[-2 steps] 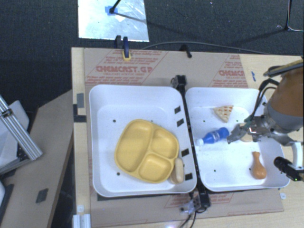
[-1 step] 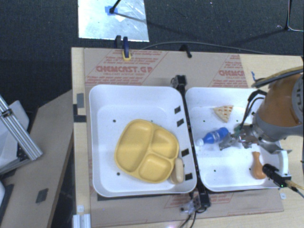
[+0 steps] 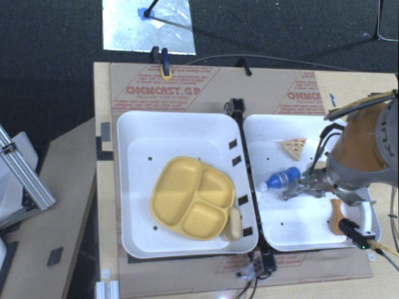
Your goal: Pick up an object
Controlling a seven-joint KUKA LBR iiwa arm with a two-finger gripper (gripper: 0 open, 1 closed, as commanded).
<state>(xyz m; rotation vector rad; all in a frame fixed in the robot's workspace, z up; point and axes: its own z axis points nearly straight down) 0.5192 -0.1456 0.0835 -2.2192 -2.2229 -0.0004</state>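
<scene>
- I saw the gripper [image 3: 292,190] low in the right bin [image 3: 274,229], just beside the blue bottle [image 3: 282,179].
- I couldn't tell its state.
- Yellow tray [image 3: 187,198] lay in left bin [image 3: 143,167].

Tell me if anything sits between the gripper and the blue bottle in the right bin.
Nothing visible does. The gripper is right beside the blue bottle, with only bare floor of the right bin around them. The pizza-slice wedge lies farther back, out of the way.
</scene>
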